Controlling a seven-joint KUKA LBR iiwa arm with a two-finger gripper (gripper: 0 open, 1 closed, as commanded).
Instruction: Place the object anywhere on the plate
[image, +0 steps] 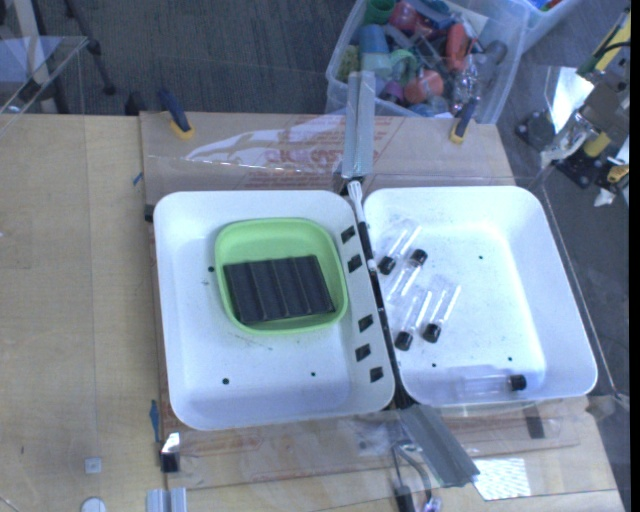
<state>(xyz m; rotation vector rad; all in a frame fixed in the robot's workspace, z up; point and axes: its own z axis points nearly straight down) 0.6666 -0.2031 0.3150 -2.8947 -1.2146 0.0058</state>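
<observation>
At 9 o'clock from the clear vials (420, 292), your dark ridged block (278, 288) is lying flat on the green plate (268, 230), long axis running 9-to-3, and you cannot tell the gripper's state.

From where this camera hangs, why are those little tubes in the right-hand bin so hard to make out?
In the camera view the clear tubes nearly vanish against the bright white right bin; mainly their black caps stand out. The picture is soft and grainy. The green plate and its dark ribbed block read clearly by contrast.
</observation>
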